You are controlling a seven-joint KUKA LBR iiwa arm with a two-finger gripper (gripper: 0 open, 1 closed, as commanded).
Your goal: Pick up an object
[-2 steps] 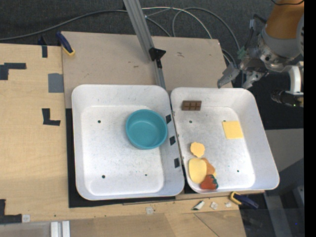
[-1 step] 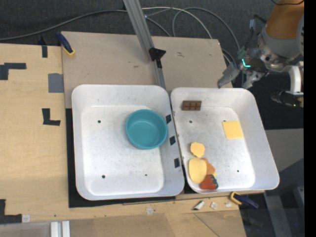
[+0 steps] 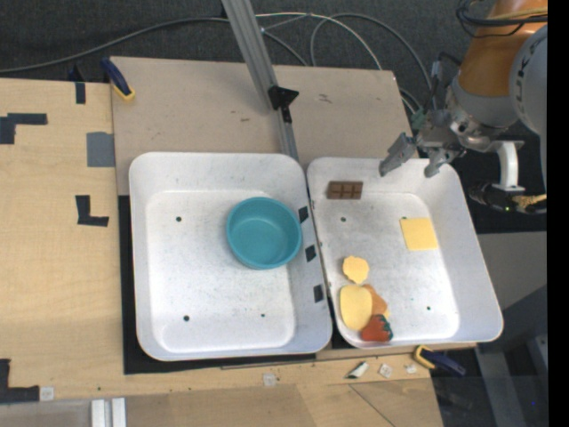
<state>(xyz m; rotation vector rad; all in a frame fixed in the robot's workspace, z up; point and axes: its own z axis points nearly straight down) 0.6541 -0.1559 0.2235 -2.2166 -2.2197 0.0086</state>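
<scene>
- Tool (image 3: pixel 414 161) spread, holding nothing, above right bin's (image 3: pixel 471 265) far edge.
- Yellow square (image 3: pixel 418 233) lies in right bin.
- Teal bowl (image 3: pixel 263 231) sits in left bin (image 3: pixel 160 238).
- Wooden bench (image 3: pixel 53 238); cables (image 3: pixel 356 34) behind.

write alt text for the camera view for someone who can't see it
A grey and orange robot arm's gripper hangs open over the far edge of the right white bin, holding nothing. That bin holds a brown chocolate bar, a yellow square and a cluster of toy food; the left bin holds a teal bowl.
</scene>
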